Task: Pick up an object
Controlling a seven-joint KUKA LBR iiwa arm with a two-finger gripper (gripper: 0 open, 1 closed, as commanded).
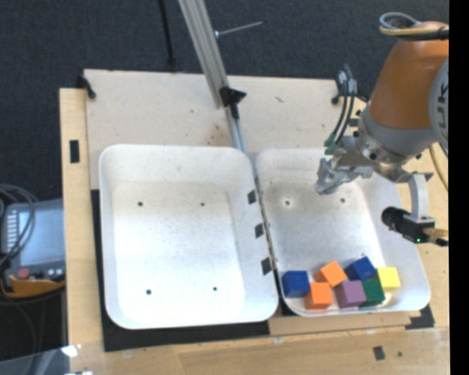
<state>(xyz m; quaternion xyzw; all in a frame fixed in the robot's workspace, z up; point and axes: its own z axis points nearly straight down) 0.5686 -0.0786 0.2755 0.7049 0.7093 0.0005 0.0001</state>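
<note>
You are hovering the gripper [328, 180] over the right bin's [297, 209] bare far end; I cannot tell its state. The blocks [344, 283] are clustering at the near edge, so aim down there.

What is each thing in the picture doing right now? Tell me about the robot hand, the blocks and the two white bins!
gripper: up over the far part of the right bin, nothing seen in it.
blocks: seven, bunched together at the near edge of the right bin, away from the gripper.
right bin: holds all the blocks.
left bin: sits flat beside the right bin, bare white floor showing.
</note>
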